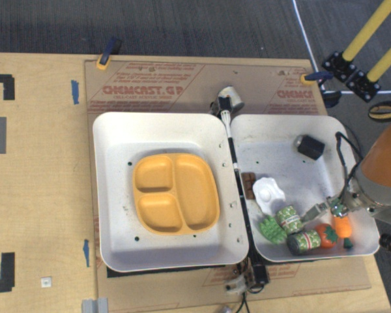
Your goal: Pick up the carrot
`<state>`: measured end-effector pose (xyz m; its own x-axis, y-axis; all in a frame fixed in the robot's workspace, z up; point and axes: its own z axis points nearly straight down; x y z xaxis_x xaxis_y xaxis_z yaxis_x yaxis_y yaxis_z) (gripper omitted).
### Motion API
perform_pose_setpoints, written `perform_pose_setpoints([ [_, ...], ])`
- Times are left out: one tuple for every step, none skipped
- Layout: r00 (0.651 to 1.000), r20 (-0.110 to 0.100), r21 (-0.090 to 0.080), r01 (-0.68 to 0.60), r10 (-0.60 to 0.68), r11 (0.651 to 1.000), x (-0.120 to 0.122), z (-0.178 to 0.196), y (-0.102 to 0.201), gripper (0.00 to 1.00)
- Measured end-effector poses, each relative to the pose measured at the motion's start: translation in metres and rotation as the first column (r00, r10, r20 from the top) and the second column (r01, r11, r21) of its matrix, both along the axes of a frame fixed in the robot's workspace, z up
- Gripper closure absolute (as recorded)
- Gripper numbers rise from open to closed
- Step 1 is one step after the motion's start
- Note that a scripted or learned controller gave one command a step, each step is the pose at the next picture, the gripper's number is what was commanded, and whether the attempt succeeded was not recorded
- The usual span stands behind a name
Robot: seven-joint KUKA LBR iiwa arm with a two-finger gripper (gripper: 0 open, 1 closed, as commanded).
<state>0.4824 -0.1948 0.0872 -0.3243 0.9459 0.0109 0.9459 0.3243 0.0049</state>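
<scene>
**Reaching for the Carrot**

Brown board covered the surface (45, 175), with two white bins on it. One bin (111, 142) held a yellow plate (176, 192). The carrot (341, 227) lay in the near right corner of the other bin (280, 135), by a red toy (327, 236). The gripper (337, 208) hung just above it. I could not tell how its jaws stood. I think it next needed to drop and pinch.

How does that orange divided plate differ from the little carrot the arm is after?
The plate is far bigger than the carrot. The plate lies alone in the left bin, while the carrot sits crowded among small toys in the right bin's near corner. The plate is yellowish orange and the carrot a deeper orange. The gripper is at the carrot, far from the plate. Both are orange.
</scene>
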Motion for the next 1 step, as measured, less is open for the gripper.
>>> perform_pose_setpoints([
  [1.0, 0.007, -0.009, 0.003, -0.003, 1.0, 0.0009, 0.0096, -0.0028, 1.0],
])
